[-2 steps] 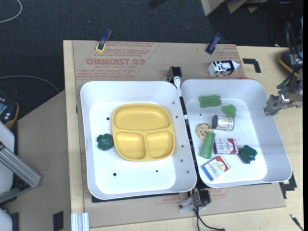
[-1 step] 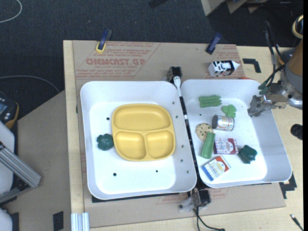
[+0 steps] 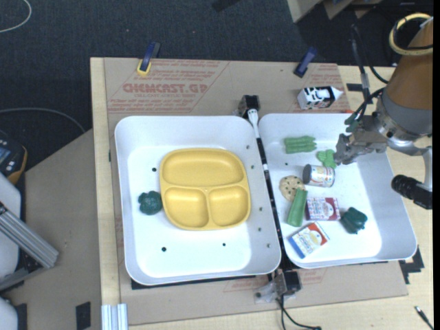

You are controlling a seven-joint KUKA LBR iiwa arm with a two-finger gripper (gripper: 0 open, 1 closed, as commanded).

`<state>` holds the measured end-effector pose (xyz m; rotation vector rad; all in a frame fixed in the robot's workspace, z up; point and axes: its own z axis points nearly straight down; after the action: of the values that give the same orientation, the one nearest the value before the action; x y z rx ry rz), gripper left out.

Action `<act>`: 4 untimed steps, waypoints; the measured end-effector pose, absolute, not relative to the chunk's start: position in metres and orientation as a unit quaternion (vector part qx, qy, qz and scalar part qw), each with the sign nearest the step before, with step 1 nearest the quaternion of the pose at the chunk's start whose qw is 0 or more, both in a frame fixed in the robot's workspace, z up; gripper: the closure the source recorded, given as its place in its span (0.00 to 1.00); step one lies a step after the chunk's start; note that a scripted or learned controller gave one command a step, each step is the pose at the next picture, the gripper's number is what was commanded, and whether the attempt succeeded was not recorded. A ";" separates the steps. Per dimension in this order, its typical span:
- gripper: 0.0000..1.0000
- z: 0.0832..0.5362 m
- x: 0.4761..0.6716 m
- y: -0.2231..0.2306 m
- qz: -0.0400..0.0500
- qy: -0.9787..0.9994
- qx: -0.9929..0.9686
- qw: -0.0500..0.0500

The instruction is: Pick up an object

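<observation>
The gripper [image 3: 342, 150] hangs over the far part of the right bin [image 3: 392, 225], at the end of the grey arm with its orange band [image 3: 412, 81], which enters from the right. Whether anything is between its fingers cannot be told from this slant, nor how wide they stand.

Just left of the gripper lies a small light-green piece [image 3: 326, 159], and next to that a silver can [image 3: 319, 176] on its side. Farther off in the same bin, a light-green ridged item [image 3: 300, 144] rests near the far-left corner. Near the left wall sits a round speckled cookie [image 3: 289, 185], and touching it on the near side a green stick-shaped object [image 3: 297, 207] lies slanted. To the right of that stick is a small red-and-white packet [image 3: 322, 209], its print too small to read, and beside it a dark green lumpy toy [image 3: 354, 219]. Nearest the front edge lies a white card-like packet [image 3: 309, 239] with a red and blue picture, also unreadable.

The left bin [image 3: 137, 246] holds a yellow divided tray [image 3: 205, 187] with one long compartment and two smaller ones, and a dark green toy [image 3: 150, 202] just beside its left edge.

Beyond the bins, the brown board [image 3: 110, 102] bears faint red lettering that seems to read "CHEMCAST". A small black-and-white box [image 3: 319, 96] sits on the board behind the right bin.
</observation>
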<state>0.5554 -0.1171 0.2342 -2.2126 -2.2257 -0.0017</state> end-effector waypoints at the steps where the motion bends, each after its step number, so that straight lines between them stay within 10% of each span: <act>1: 1.00 0.240 0.567 -0.062 -0.001 -0.710 -0.705 0.000; 4: 1.00 0.234 0.579 -0.015 -0.001 -0.707 -0.707 -0.001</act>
<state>0.5786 -0.0151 0.2338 -2.2222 -2.2241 -0.0030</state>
